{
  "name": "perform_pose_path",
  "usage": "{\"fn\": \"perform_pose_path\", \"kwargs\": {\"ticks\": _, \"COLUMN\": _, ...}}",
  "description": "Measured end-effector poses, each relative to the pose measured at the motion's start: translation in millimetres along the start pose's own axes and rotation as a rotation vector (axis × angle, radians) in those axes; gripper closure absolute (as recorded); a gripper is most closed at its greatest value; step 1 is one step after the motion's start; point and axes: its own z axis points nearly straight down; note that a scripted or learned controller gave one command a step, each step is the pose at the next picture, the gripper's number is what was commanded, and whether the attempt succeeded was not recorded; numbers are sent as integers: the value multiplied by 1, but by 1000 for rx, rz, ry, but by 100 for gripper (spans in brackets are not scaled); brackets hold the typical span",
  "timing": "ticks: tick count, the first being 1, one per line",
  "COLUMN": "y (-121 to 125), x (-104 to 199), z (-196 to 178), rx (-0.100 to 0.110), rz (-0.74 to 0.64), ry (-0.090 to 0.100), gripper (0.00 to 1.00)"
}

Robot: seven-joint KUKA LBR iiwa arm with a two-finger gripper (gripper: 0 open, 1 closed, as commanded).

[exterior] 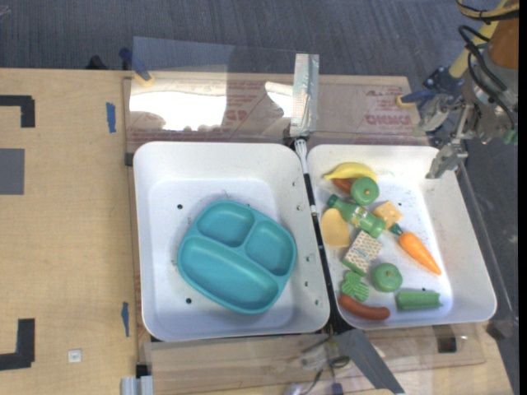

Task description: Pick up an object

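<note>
The right bin (469, 245) holds several toy foods: a yellow banana (350, 171), a green round fruit (365, 191), a green bottle (359, 213), an orange carrot (420, 253), a speckled cracker (362, 251), a green ball (385, 277), a green cucumber (417, 299) and a red sausage (364, 309). My gripper (443, 160) hangs over the far right corner of this bin, above its rim, apart from all the toys. Nothing shows in its grasp.
The left bin (156, 188) carries a teal divided plate (237, 256). A yellow wedge (335, 228), an orange block (387, 214) and a ridged green piece (356, 287) also lie in the right bin. A clear upright panel (305, 93) stands behind the bins. Cables hang at the upper right.
</note>
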Motion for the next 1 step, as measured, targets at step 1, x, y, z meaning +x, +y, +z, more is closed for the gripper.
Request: {"fn": "perform_pose_path", "kwargs": {"ticks": 1, "y": 15, "x": 4, "z": 148, "rx": 2, "rz": 225, "ry": -17, "gripper": 0}}
